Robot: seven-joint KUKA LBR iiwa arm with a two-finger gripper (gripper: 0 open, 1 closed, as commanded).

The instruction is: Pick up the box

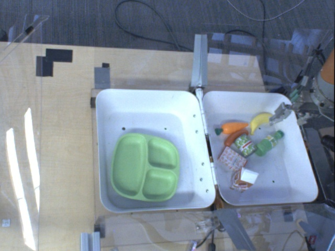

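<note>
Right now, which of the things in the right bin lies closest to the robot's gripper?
The yellow banana. It lies at the bin's upper side with its tip right by the gripper; the carrot, green bottle and red-and-white boxes lie farther off.

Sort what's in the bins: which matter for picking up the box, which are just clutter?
For the job:
small red-and-white patterned cardboard box
grey two-finger gripper

Lying about:
green divided plastic plate
yellow banana
orange carrot
green bottle
white-and-red packet
</note>
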